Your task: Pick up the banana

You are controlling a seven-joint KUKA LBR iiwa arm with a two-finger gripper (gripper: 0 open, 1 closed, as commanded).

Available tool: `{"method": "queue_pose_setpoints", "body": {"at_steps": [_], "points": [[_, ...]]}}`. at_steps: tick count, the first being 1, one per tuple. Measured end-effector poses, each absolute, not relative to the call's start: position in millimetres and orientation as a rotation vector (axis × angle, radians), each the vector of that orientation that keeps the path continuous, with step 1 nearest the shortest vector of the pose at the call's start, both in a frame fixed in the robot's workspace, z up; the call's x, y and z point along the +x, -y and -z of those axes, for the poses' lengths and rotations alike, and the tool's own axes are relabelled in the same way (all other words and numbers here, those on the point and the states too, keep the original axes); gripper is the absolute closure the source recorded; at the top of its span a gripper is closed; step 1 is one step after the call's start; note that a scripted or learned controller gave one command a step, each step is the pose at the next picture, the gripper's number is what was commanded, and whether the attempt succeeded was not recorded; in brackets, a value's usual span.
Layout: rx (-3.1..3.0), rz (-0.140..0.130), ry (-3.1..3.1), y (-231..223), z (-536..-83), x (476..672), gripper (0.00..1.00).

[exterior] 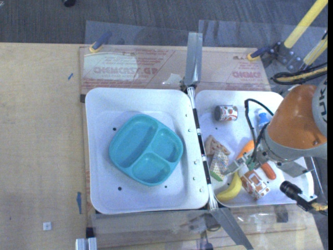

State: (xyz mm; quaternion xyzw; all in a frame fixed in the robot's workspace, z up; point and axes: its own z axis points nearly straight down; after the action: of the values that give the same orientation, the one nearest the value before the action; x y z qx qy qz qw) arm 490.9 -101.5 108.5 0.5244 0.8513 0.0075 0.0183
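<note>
Banana lies at the near left corner of the right bin, not yet lifted. Pincer hangs low just beyond it among the clutter; whether it is apart or together I cannot tell. Grasp and lift both remain, I judge.

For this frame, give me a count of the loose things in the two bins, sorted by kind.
Divided plates: 1, the teal plate in the left bin
Bananas: 1, banana
Cans: 1, can
Orange carrot-like pieces: 2
Patterned packets: 2
Total: 7, as far as the arm allows seeing; six lie in the right bin.
</note>
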Motion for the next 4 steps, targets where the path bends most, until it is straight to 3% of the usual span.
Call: {"method": "queue_pose_setpoints", "body": {"at_steps": [1,2,3,4], "points": [[1.52,-0.005,-2.743,106,-89,513.8,0.0],[1.518,-0.01,-2.733,106,-100,516.2,1.0],[1.52,-0.003,-2.724,111,-102,517.0,0.0],[1.564,-0.007,-2.712,108,-89,482.7,0.0]]}}
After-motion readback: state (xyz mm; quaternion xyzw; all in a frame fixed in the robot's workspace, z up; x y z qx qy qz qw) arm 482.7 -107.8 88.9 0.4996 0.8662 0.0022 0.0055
